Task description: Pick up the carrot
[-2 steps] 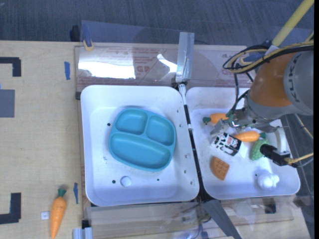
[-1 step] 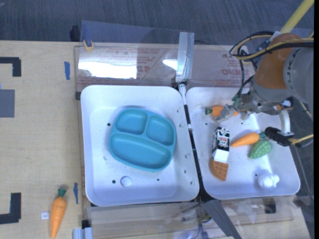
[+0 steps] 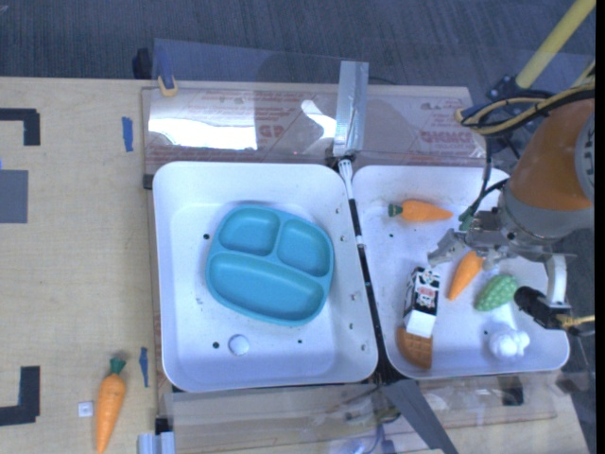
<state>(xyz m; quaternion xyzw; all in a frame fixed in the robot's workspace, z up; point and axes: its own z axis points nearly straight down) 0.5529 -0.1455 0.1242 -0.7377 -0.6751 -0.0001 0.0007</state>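
Observation:
An orange carrot [image 3: 463,276] lies tilted in the right bin [image 3: 378,253], its upper end just under my gripper [image 3: 471,252]. The gripper hangs over the middle right of that bin, open, its fingers spread to either side of the carrot's top. A second carrot [image 3: 424,212] with a green stub lies flat near the bin's far wall, left of the gripper. A third carrot [image 3: 111,401] with a green top lies on the wooden bench, outside the bins at the front left.
A green leafy toy [image 3: 496,292] sits right beside the tilted carrot. A small carton [image 3: 423,301] and a brown piece [image 3: 416,348] lie to its left, a white object [image 3: 507,343] at the front right. The left bin [image 3: 175,253] holds a blue divided plate [image 3: 270,264].

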